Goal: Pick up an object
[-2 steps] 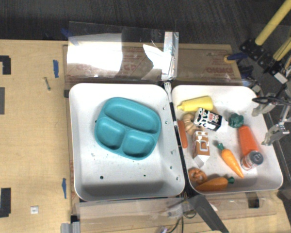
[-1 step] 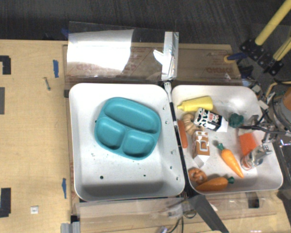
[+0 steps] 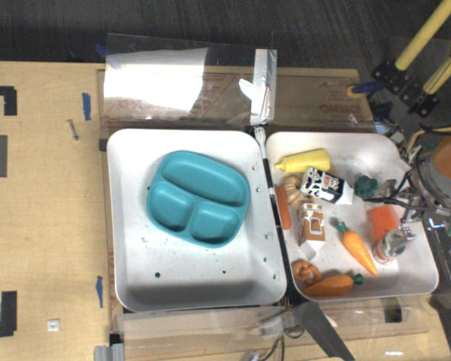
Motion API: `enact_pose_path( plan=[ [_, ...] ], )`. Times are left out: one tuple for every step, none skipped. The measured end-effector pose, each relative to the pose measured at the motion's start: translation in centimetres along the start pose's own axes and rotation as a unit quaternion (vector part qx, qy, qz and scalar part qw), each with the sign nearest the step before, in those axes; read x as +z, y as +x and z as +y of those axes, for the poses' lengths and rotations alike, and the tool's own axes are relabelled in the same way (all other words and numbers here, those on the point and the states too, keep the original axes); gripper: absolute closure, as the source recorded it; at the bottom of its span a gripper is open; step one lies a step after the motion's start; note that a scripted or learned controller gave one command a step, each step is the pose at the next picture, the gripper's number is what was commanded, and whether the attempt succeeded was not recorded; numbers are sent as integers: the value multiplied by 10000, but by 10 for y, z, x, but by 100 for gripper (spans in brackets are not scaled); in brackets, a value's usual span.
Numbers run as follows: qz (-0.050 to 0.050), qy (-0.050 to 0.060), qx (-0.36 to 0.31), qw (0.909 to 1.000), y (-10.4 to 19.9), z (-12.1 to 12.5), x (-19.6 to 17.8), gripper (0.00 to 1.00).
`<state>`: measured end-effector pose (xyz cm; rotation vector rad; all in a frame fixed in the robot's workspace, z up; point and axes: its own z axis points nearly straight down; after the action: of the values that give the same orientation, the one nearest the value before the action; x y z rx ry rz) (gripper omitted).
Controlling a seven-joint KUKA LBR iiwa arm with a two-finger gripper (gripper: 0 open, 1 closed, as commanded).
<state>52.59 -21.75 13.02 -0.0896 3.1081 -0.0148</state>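
Note:
The right white bin holds several toy foods. A yellow banana lies at its back, with a black and white carton just in front of it. A brown and white carton and a reddish sausage lie near the left wall. Toward the front are a carrot, a brown pastry and an orange vegetable. My gripper reaches down into the bin's right side, beside a red-orange piece and close to the carrot's tip. Nothing visibly hangs from it.
The left white bin carries a teal divided plate. A small dark green item and black cables sit near the arm. A clear plastic divider stands behind the bins. Yellow bars cross the top right.

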Motion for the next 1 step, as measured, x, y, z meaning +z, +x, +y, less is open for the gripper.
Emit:
enact_pose_path(
  plan=[
    [-78, 36, 276, 9996, 4, -4, 2, 0]
  ],
)
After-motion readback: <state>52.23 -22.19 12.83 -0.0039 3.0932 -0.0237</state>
